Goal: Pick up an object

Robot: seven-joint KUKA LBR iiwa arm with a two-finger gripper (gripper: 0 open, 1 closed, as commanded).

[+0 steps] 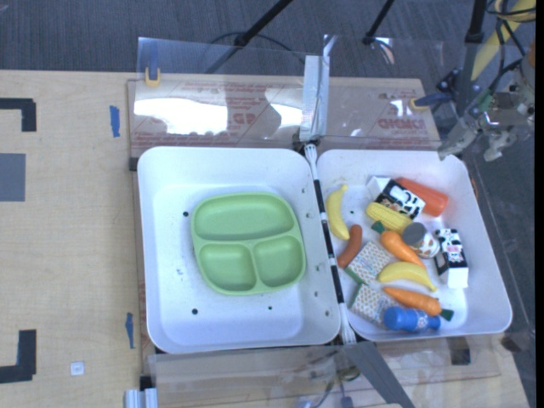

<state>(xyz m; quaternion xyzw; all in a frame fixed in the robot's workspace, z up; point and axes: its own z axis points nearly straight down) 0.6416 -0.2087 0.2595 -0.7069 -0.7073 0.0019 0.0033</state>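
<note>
The right bin (491,272) holds a heap of toy food. A yellow banana (337,212) lies along its left wall beside a brown sausage (350,246). A corn cob (387,218), a black-and-white carton (399,198) and an orange-red bottle (424,196) sit at the back. Toward the front lie a carrot (398,245), a second banana (406,273), another carrot (412,300) and a blue bottle (404,319). My gripper (473,141) hangs above the bin's far right corner, apart from all the objects, with nothing seen in it.
The left bin (170,194) bears a green three-part plate (248,242). A small cow-print milk carton (451,258) stands by the right bin's right wall. Clear plastic panels (314,92) rise behind both bins. Cables and stands (501,24) crowd the far right.
</note>
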